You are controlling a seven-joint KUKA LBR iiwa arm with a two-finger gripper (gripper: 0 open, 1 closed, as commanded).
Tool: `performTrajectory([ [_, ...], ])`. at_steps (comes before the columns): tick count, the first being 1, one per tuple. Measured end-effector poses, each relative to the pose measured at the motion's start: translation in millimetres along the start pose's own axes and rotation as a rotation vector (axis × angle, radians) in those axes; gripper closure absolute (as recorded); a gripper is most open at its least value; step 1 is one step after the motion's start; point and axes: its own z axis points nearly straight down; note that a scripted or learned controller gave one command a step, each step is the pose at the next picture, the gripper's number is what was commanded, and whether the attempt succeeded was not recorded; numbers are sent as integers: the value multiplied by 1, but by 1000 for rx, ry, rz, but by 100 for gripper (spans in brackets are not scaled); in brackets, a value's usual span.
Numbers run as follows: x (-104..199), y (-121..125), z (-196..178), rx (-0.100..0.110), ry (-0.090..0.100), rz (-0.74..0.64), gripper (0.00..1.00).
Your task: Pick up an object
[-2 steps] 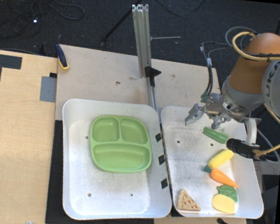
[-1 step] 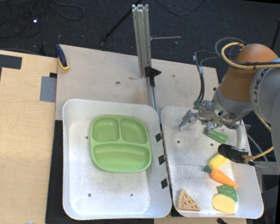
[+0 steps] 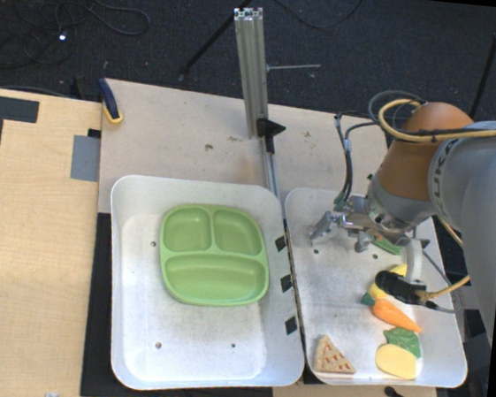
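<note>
My gripper [image 3: 342,231] hangs over the upper part of the right bin [image 3: 327,282], its fingers spread open with nothing between them. An orange toy carrot [image 3: 395,314] lies to its lower right, near the bin's right wall. Below the carrot sits a yellow toy piece [image 3: 397,361] with a green leafy part [image 3: 403,340] on top. A tan waffle-patterned wedge [image 3: 333,357] rests at the bin's front edge. A small green object [image 3: 392,247] peeks out just right of the gripper, partly hidden by the wrist.
The left bin [image 3: 128,313] holds a green divided plate [image 3: 215,256]. A metal post [image 3: 252,69] rises behind the bins. The middle of the right bin is bare floor.
</note>
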Motion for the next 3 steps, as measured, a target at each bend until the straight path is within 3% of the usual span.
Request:
performTrajectory([
  [1, 1, 2, 27, -8, 0, 0, 0],
  [2, 6, 3, 15, -11, 10, -2, 100],
  [3, 6, -2, -46, -9, -1, -2, 100],
])
